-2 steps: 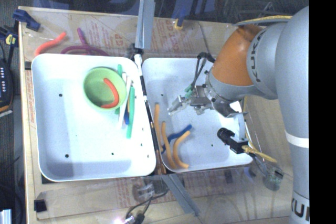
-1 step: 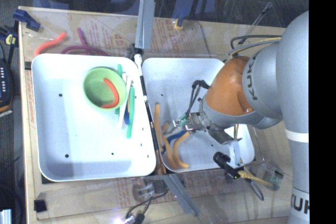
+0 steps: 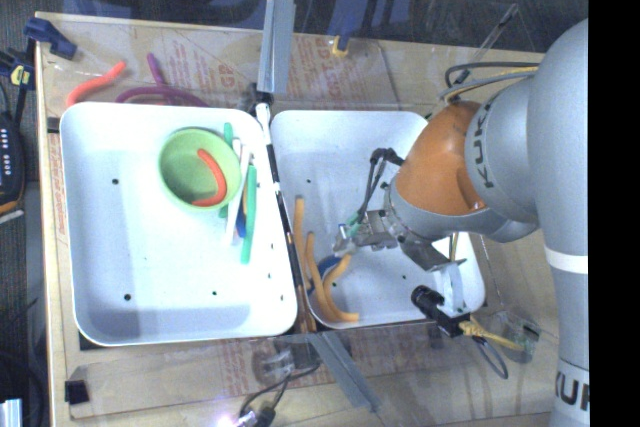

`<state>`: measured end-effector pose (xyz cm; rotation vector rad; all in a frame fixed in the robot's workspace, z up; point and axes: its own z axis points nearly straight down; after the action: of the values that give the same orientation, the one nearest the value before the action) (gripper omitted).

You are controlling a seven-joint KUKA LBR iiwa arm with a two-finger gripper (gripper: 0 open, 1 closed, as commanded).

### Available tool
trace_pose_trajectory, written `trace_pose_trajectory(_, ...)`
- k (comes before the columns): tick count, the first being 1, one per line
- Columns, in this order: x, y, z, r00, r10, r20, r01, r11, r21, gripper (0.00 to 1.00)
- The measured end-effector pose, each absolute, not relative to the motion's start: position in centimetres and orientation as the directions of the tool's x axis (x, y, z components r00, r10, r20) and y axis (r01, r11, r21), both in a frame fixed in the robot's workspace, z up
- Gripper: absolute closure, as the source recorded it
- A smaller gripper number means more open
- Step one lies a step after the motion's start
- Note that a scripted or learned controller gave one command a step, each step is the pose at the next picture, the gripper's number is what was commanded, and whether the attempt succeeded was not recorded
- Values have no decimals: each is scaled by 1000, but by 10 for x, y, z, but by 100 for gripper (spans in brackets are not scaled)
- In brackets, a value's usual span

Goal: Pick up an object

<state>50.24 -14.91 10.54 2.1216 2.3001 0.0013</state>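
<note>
My gripper hangs low in the right bin, near its left side, under the orange wrist band. Just below it lies a short orange curved piece with a bit of blue beside it; whether the gripper touches it I cannot tell. A long orange curved tube lies along the bin's lower left corner, and a thin orange stick rests by the left wall. In the left bin a green bowl holds a red curved piece.
Green and white sticks lie to the right of the bowl in the left bin. Outside the bins at the back left, an orange piece and a purple hose lie on the bench. The arm's bulk covers the right bin's right half.
</note>
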Motion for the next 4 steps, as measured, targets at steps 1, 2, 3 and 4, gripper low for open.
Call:
trace_pose_trajectory(1, 560, -121, 194, -302, 953, 0, 953, 302, 0, 100)
trace_pose_trajectory(2, 560, -121, 194, -302, 953, 0, 953, 302, 0, 0)
trace_pose_trajectory(3, 540, -172, 92, -337, 941, 1, 941, 337, -2, 0)
trace_pose_trajectory(4, 503, -130, 100, -382, 924, -25, 924, 383, 16, 0)
